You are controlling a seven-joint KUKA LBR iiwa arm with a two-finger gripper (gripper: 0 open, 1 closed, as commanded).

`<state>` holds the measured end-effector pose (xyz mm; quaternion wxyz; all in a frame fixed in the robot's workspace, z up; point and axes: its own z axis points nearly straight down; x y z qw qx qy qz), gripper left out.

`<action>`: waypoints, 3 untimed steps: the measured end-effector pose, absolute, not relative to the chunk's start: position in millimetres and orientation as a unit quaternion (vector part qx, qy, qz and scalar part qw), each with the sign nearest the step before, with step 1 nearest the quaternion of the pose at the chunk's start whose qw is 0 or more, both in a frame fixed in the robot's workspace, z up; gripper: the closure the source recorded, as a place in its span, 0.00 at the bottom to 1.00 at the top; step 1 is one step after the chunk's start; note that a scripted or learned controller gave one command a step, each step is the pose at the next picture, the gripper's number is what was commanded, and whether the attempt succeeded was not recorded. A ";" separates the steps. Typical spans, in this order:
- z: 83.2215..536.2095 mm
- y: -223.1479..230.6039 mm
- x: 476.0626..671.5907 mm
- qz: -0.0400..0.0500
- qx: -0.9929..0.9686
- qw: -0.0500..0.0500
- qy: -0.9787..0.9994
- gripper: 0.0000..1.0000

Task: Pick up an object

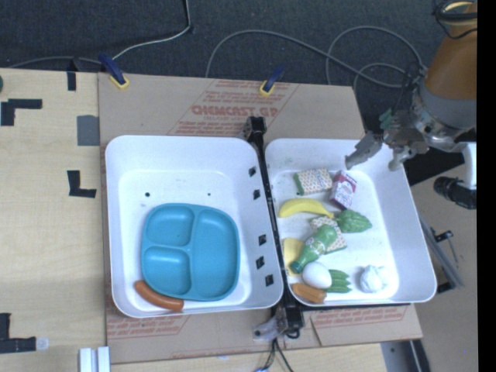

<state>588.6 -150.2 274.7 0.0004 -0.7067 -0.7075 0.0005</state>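
Tool open above rt bin, holding nothing.

Right bin crowded centre; free floor far corner, beside gripper.

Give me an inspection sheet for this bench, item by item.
Surface: bench with cardboard sheet under two white bins.
Job's things: right bin holds banana, green bottle, egg, cracker, maroon packet, white lump.
Clutter: left bin holds blue plate and sausage.
Grippers: pincer open above the right bin's far corner, holding nothing.
Cables: white cable behind the bench.
Surroundings: dark carpet.
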 end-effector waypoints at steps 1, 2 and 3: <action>173.9 -154.2 598.6 0.001 -0.707 0.002 -0.707 0.00; 86.3 -140.4 566.3 -0.001 -0.707 0.000 -0.708 0.00; 86.6 -118.5 540.2 -0.001 -0.707 -0.003 -0.707 0.00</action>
